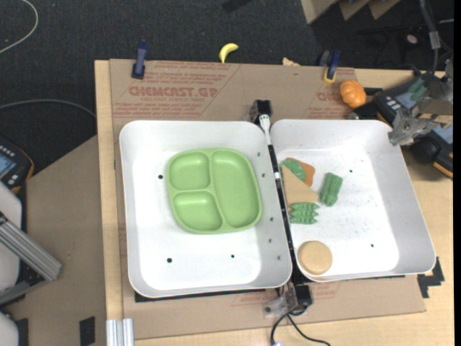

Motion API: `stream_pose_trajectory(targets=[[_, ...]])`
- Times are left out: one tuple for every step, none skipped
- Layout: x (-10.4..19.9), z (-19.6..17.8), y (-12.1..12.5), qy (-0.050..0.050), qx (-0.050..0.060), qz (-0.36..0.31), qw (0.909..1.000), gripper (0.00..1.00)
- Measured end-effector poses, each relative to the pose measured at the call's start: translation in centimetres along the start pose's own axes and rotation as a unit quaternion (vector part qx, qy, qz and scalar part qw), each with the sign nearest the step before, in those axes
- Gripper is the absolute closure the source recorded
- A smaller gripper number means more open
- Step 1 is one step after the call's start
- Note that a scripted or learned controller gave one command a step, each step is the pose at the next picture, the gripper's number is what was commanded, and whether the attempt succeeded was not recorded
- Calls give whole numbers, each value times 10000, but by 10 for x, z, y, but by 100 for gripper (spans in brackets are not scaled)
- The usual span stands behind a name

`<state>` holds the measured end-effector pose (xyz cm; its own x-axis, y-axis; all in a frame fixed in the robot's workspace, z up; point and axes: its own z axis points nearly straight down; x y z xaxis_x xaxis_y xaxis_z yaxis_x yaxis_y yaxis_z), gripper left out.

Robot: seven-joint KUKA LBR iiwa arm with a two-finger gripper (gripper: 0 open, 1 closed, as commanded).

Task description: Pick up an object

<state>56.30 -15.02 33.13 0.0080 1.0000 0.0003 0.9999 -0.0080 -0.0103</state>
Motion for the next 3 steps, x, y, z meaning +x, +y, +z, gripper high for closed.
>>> stream_pose_trajectory(targets=[[-68,3,27,-29,-73,-14,10000,100],[-11,38,4,14,-24,-59,10000,100],[-64,35,31,-25,-76,-24,10000,100]])
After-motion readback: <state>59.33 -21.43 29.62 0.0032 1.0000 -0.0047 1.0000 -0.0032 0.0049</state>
